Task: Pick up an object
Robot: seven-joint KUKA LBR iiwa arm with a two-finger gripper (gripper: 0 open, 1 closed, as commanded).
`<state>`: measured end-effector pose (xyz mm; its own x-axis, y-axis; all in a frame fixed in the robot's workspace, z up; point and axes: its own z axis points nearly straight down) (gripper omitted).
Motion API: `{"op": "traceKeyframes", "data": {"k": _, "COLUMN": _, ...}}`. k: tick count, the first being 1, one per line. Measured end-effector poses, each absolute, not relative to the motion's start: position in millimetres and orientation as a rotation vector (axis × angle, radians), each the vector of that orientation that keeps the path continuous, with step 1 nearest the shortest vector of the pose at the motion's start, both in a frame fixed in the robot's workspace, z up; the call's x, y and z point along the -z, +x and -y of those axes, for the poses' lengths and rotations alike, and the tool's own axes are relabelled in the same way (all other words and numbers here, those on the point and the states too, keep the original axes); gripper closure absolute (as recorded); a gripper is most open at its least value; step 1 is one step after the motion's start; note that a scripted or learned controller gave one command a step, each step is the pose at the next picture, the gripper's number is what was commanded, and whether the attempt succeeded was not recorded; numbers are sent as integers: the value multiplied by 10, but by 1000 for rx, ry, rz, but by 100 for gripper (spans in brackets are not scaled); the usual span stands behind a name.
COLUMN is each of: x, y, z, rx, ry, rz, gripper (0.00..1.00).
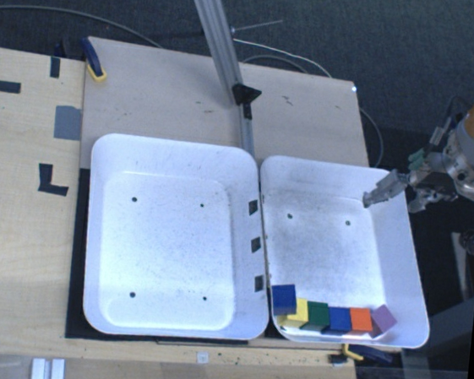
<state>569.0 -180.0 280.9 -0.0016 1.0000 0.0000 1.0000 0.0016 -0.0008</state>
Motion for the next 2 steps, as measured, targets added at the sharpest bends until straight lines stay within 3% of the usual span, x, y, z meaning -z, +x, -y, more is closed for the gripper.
{"op": "traceKeyframes", "data": {"k": 1, "x": -3032, "y": 5728, "z": 1346, "rx": 3, "ry": -2215, "rz": 2229, "gripper": 0}}
{"op": "traceKeyframes", "data": {"k": 2, "x": -3829, "y": 5617, "z": 1379, "rx": 7, "ry": -2225, "rz": 2229, "gripper": 0}}
